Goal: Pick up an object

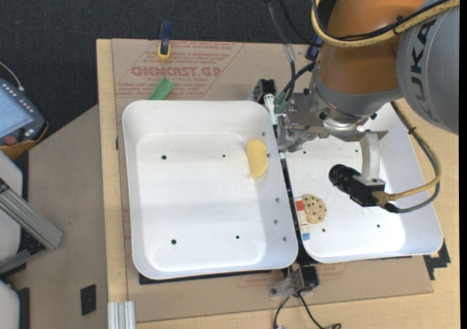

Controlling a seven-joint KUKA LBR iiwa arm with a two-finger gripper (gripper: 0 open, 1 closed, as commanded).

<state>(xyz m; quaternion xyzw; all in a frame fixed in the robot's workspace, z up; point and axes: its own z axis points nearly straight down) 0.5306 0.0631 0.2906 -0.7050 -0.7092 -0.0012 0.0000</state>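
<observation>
Left bin (190,196): yellow piece (257,158); right bin (394,225): cookie (314,208)

Left bin (190,207): one yellow lump (257,157) close to the right wall, toward the back. Right bin (398,227): speckled round cookie (314,208) near the left wall, front half, with a small red-and-blue card (302,222) just beside it. Arm (365,36) over the right bin's back-left corner, gripper (290,133) low by the bins' adjoining walls. Green strip (162,88) on cardboard (211,65) behind the left bin.
</observation>
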